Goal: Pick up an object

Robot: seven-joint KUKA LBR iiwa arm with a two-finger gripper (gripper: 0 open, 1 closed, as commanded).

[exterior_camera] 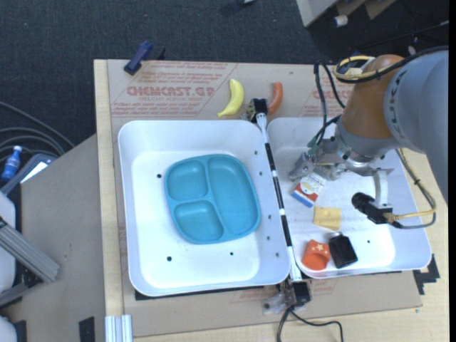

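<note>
Red-white-blue carton (pixel 308 191) under spread, empty jaws (pixel 309 164); "CHEMCAST GP" on brown board (pixel 171 91) behind bins.

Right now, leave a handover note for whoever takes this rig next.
Pincer: low in the right bin, beside the red, white and blue packet; open or shut unclear.
Right bin also holds a yellow block, an orange piece and a black block.
Left bin holds the blue divided plate.
Done: nothing visibly lifted.
Left: grip one object and raise it.
</note>
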